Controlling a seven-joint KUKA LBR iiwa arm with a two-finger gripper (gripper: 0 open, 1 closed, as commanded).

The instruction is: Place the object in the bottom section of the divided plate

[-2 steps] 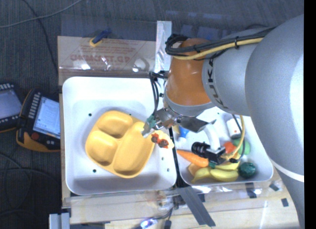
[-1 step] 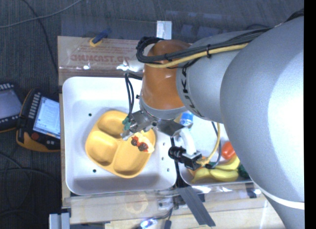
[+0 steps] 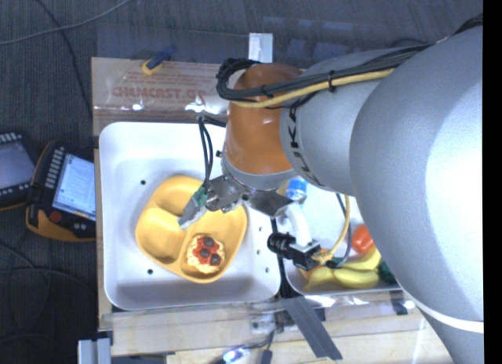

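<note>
Gripper (image 3: 194, 210) low over yellow divided plate (image 3: 161, 225) in left bin (image 3: 118, 198). Fingers apparently released, view poor. Red-topped object (image 3: 206, 250) sits in bottom section. Judgement: retreat straight up, avoid nudging plate.

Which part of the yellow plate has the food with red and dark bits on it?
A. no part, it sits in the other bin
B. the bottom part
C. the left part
B: the food lies in the bottom part of the plate, in the left bin.
</note>
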